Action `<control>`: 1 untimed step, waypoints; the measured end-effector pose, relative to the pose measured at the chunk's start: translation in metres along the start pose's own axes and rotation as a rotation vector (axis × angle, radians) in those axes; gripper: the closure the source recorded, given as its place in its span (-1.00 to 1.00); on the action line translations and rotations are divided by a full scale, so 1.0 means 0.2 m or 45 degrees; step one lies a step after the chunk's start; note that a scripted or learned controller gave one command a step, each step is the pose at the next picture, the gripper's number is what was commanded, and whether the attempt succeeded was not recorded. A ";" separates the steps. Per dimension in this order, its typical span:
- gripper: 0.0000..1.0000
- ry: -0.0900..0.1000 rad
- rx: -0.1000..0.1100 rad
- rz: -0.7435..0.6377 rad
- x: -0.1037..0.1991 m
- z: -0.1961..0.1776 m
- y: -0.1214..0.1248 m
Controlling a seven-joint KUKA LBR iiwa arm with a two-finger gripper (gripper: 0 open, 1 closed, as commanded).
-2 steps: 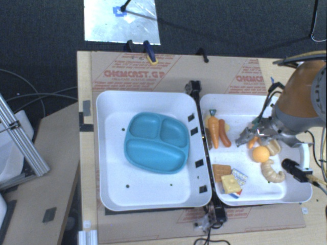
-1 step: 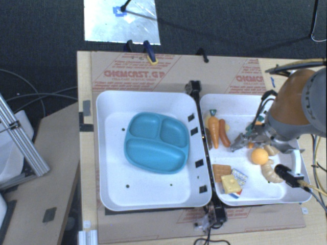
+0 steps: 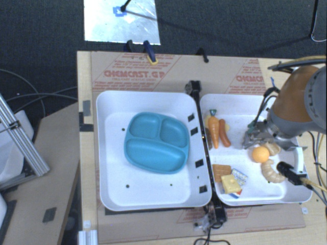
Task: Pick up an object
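My gripper (image 3: 253, 137) is low in the right bin (image 3: 240, 103), reaching in from the right on the grey arm. An orange ball (image 3: 260, 154) lies just below and to the right of it, close to the gripper. A carrot (image 3: 212, 129) and a reddish sausage (image 3: 224, 132) lie side by side to its left, apart from it. A pale curved pastry (image 3: 272, 173) sits near the bin's front right. A brown cracker (image 3: 221, 171) and a yellow wedge (image 3: 231, 184) lie at the front left. I see nothing held in the gripper.
The left bin (image 3: 104, 137) holds a blue divided plate (image 3: 156, 142). A black divider with clips (image 3: 196, 126) runs between the two bins. Cardboard (image 3: 153, 70) covers the bench under them.
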State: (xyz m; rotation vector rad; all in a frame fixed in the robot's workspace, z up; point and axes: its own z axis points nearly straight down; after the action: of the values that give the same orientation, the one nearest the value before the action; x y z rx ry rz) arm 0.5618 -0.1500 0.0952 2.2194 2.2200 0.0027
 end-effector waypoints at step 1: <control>1.00 0.000 -0.003 -0.004 0.03 -0.27 -0.03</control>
State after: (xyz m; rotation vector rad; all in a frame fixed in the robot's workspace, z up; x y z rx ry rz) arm 0.5553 -0.1435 0.1487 2.2146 2.2227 0.0048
